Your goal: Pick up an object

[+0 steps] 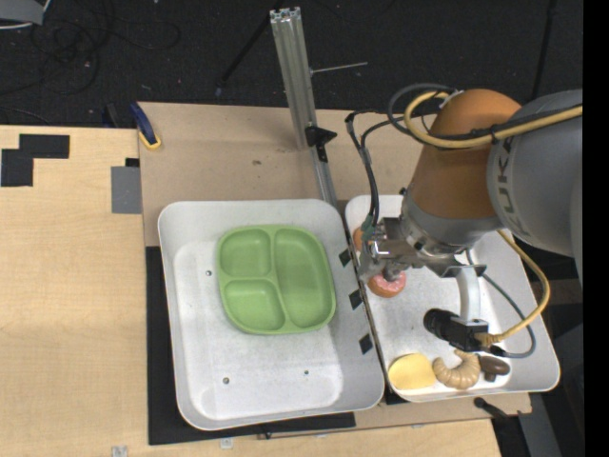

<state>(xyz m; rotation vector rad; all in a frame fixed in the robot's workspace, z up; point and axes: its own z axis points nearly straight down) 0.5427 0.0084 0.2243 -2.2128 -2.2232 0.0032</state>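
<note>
Hovering over pink doughnut-like toy [386,284] in right bin [533,369]; my gripper [381,255] state: cannot tell. Likely light, soft, squashy; take it across the ring's width.

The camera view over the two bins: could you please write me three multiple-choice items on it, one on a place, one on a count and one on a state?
1. Where does the green plate lie?
A. In the left bin
B. In the right bin
C. On the bare bench

2. How many compartments does the green plate have?
A. Two
B. Three
C. Five

3. How does the green plate lie?
A. Flat, open side up
B. Flipped over
C. Standing on its edge

Answers:
1. A: the plate rests on the left bin's white floor, while the arm works over the right bin.
2. B: two smaller hollows sit on its left and one long hollow on its right.
3. A: all its hollows face the camera.
</note>
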